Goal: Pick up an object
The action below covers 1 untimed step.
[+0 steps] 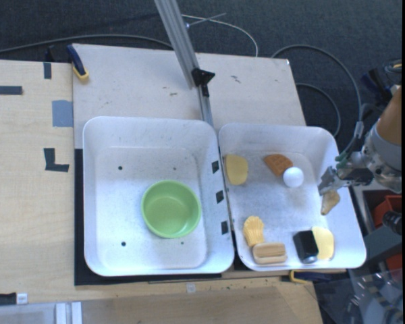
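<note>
The arm enters from 3 o'clock, and the gripper (332, 189) sits over the 3 o'clock rim of the right bin (277, 132). A small tan piece (330, 202) lies at the tips of the fingers, at the rim. Whether the fingers are clamped on it, or open beside it, cannot be told at this resolution.

Step in hand, as a judgement: the grasp or early lift phase of a pick at the bin wall. The next move calls for a straight vertical rise to clear the rim, followed by a check that the piece comes up with the gripper.

Contents of the right bin:
- white ball (293, 177) touching an orange piece (277, 163), toward 12 o'clock;
- yellow piece (236, 169) near the 9 o'clock wall;
- ridged yellow piece (254, 230) and tan block (269, 252) at 6 o'clock;
- black object (306, 246) touching a yellow object (324, 242) at 5 o'clock.

The left bin (94, 181) holds a green bowl (171, 209).

Clearance: the bin wall is directly beside the gripper, so lateral travel is restricted. The centre of the right bin offers open floor.
</note>
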Available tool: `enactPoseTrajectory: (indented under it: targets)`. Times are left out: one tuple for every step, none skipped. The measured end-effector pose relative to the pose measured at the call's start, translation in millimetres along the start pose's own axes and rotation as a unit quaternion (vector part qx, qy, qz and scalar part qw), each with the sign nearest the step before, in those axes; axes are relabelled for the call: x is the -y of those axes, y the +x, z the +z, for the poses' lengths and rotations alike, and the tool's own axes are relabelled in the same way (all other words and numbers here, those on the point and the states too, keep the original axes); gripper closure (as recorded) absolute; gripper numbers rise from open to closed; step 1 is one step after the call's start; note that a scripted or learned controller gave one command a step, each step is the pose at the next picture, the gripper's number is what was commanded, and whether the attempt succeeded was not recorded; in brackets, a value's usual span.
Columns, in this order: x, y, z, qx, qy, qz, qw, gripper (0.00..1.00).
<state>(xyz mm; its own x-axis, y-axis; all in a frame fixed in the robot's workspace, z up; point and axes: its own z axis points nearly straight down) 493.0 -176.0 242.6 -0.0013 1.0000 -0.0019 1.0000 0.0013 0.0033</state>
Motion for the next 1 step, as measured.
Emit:
enactPoseTrajectory:
  targets:
    - [-0.5,0.1,-34.9,0.0,0.001,0.0,1.0,1.0]
